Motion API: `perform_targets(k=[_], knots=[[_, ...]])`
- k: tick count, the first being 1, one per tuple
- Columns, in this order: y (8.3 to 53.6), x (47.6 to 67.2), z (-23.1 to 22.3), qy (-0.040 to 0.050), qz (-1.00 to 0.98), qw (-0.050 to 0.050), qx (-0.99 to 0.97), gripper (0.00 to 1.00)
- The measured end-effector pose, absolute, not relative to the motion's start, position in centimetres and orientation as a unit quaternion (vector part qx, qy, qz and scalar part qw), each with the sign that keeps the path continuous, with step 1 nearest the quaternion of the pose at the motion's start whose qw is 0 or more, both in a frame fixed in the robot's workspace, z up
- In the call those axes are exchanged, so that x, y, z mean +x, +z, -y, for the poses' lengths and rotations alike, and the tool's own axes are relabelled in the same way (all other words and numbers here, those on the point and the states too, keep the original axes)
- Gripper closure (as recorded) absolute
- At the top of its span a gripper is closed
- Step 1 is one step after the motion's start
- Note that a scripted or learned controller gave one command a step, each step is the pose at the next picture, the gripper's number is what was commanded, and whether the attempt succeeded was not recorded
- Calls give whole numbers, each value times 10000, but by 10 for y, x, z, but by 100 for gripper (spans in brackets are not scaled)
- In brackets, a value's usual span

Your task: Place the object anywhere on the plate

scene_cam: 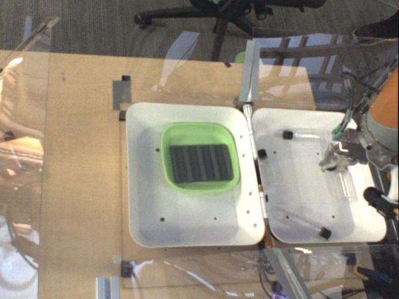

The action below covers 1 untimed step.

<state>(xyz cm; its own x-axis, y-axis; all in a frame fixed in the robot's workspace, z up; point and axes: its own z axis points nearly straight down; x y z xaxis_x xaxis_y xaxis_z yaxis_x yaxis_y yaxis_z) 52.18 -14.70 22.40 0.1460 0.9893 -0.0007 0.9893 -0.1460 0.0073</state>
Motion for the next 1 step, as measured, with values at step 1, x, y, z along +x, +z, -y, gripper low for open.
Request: perform_targets(k=[1], knots=[[224, 522, 147, 22, -6535, 30, 7569, 0]])
